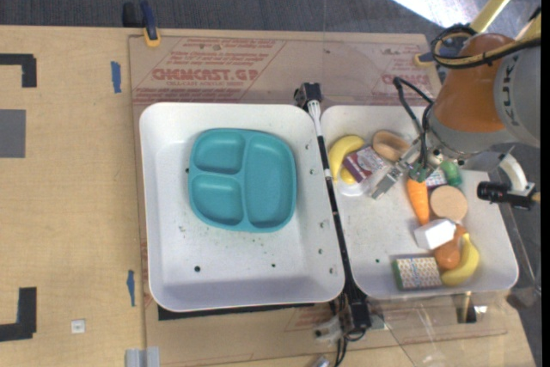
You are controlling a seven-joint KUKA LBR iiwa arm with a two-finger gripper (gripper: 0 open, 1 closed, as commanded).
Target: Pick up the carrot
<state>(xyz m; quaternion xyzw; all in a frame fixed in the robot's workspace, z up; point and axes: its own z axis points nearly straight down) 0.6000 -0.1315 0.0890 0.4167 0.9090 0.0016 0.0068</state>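
Where the right bin [507, 266] comes nearest the camera, a patterned green block [417, 272] sits beside a yellow banana [465, 263] close to the front rim, with a small orange fruit [448, 254] and a white block [435, 233] just beyond them. Farther in from that front rim lies the carrot [418, 200], a short, bright orange cone, its thicker end toward the far side and its taper pointing toward the white block. A round tan disc [449, 204] lies just beside it, toward the bin's outer wall, and may touch it. Between the carrot and the divider shared with the left bin [163, 185] is a stretch of bare white floor, the widest open room in this bin. On the carrot's other side the disc crowds it.

Past the carrot's thick end hangs the gripper [404, 174], its metal fingers [383, 183] pointing toward the divider and standing just beside the carrot's top, on the bare-floor side. Whether the fingers are spread or closed is hard to tell at this slant; nothing is visibly between them. A green piece [452, 176] shows under the wrist. Farther still lie a wrapped packet [368, 162], another banana [342, 155] and a tan piece [388, 145]. The left bin holds a teal divided plate [243, 180].
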